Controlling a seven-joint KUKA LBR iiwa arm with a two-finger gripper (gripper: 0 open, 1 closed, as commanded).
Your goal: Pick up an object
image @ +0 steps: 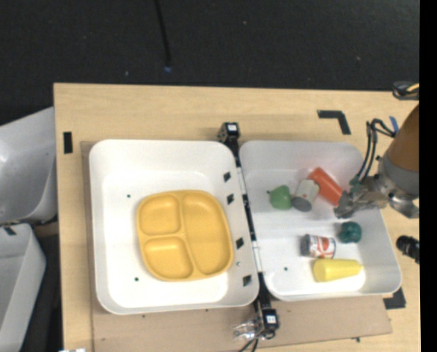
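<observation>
- Camera view: the gripper (347, 207) sits low over the right bin (277, 163), near that bin's right wall, at the end of the grey wrist that enters from the right with the orange band (405, 145) above it.
- Finger state: cannot be told; the tip appears as one dark, blurred shape against the white floor.
- No object is visibly clamped at the tip.
- Red-orange block (326, 184): lies tilted just up-left of the gripper tip, very close to it; contact cannot be confirmed.
- Teal ball (350, 232): rests just below the gripper tip, apart from it.
- Grey cylinder (304, 195): lies on its side to the left of the red-orange block, near or touching it.
- Green object (280, 197): sits just left of the grey cylinder, toward the middle of the right bin.
- Small can (320, 246): red and white with a dark end, lies on its side below the gripper, left of the teal ball.
- Yellow cone-shaped object (336, 270): lies on its side just below the can, near the bin's front edge.
- Left bin (108, 167): stands beside the right bin, the two joined along a black-clipped seam.
- Yellow divided plate (183, 235): three compartments, lies flat in the middle of the left bin.
- Bench (145, 112): light wood, carries both bins.
</observation>
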